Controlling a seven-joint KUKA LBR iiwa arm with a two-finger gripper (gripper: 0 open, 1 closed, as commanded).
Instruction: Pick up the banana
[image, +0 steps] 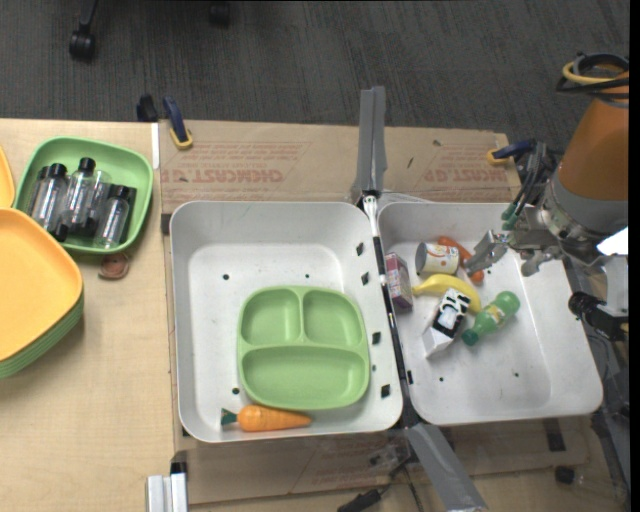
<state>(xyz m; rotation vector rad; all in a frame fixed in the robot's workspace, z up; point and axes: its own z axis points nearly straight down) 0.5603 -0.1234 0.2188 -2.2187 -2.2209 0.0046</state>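
Observation:
The yellow banana (446, 287) lies in the right bin (520, 390), near its upper left, between a small can (438, 258) and a black-and-white carton (450, 317). My gripper (508, 254) hovers over the same bin to the right of the banana and slightly farther back. It is open with nothing between its fingers, and about a hand's width separates it from the banana. The grey arm with its orange band (598, 150) comes in from the upper right.
A green bottle (492, 316) lies right of the carton, and a purple packet (397, 281) sits by the bin's left wall. The left bin (200, 300) holds a green divided plate (303, 348) and a carrot (266, 419). A tray of bottles (85, 195) and yellow plates (35, 300) stand far left.

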